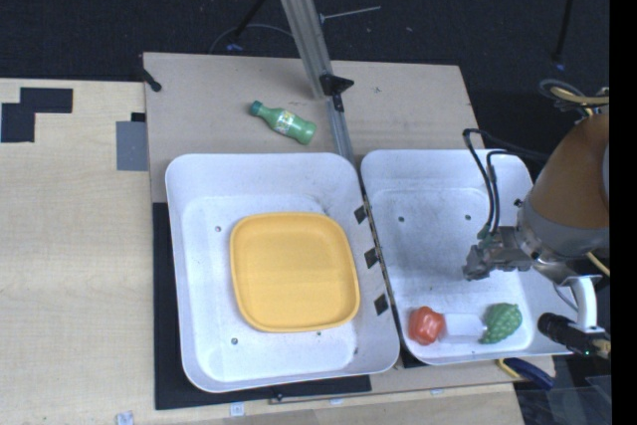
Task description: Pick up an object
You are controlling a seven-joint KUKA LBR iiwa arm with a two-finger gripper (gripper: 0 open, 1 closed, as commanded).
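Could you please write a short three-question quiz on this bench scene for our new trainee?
1. True or false: the yellow plate lies in the left bin.
2. Which lies nearer the tool: (a) the green bottle, (b) the green item?
3. What colour is the small round item in the right bin?

Key: 1 true; 2 b; 3 red.

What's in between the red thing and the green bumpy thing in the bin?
In the camera view, just bare white bin floor lies between the red object and the green bumpy object. They sit apart, with nothing in the gap.
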